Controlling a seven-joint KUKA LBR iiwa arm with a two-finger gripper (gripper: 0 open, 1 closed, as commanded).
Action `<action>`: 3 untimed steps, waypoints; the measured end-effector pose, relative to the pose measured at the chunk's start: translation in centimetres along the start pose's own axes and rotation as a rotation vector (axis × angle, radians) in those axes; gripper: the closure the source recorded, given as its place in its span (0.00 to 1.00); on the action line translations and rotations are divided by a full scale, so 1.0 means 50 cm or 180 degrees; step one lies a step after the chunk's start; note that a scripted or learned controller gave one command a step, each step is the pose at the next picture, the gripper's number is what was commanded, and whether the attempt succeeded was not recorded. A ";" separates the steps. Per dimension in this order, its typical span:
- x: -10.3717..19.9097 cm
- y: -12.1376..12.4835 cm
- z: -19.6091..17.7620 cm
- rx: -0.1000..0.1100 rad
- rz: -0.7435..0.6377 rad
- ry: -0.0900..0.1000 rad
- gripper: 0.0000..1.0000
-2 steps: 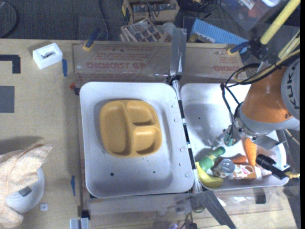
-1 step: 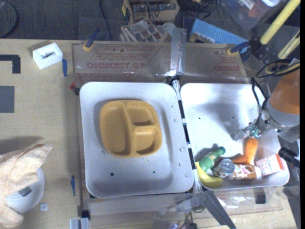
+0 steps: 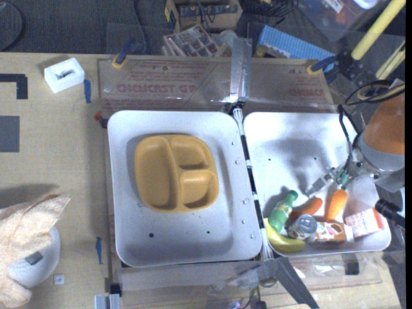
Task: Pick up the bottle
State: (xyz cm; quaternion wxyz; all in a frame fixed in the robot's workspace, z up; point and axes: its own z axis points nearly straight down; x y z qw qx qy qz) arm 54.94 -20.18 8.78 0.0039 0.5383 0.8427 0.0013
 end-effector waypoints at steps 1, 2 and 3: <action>0.163 0.045 -0.007 0.0016 -0.0358 0.0017 0.00; 0.221 -0.039 -0.004 -0.0005 -0.0193 -0.0005 0.00; 0.216 0.019 -0.002 -0.0002 0.0606 -0.0003 0.00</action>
